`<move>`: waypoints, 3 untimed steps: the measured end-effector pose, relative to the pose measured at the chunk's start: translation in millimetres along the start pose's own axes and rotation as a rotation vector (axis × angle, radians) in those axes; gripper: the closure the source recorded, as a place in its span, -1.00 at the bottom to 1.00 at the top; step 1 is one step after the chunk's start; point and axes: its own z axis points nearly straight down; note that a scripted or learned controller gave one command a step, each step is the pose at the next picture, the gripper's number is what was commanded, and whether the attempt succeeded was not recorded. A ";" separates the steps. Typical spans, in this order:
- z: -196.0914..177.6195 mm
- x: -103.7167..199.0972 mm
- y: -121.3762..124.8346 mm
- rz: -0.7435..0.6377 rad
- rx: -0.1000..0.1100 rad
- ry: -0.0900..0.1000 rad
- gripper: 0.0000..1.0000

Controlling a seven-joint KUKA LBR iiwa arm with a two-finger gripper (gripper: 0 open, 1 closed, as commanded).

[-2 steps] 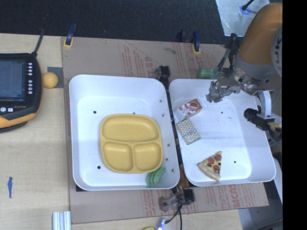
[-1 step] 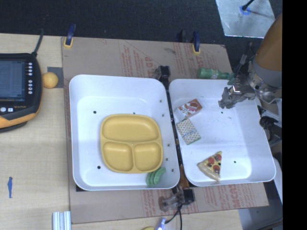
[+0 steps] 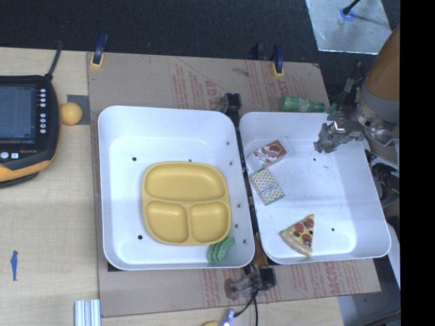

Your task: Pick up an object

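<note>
Cardboard-topped bench (image 3: 204, 80) w/ two bins (dark floor behind); gripper (image 3: 329, 141) grip state: can't tell.

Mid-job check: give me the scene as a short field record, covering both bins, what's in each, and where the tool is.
left bin: yellow divided plate; green item at near edge
right bin: red-and-white packet, checkered packet, pizza slice toy
tool: over right bin's far right part, apart from all three items
tool fingers: cannot tell
outside bins: green bottle, yellow ball, pendant
</note>
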 end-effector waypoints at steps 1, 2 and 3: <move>-26.6 26.3 -12.6 0.000 -0.002 0.002 1.00; -15.6 7.3 -7.0 0.000 -0.002 -0.001 1.00; -26.9 26.9 -25.6 -0.002 0.002 0.002 1.00</move>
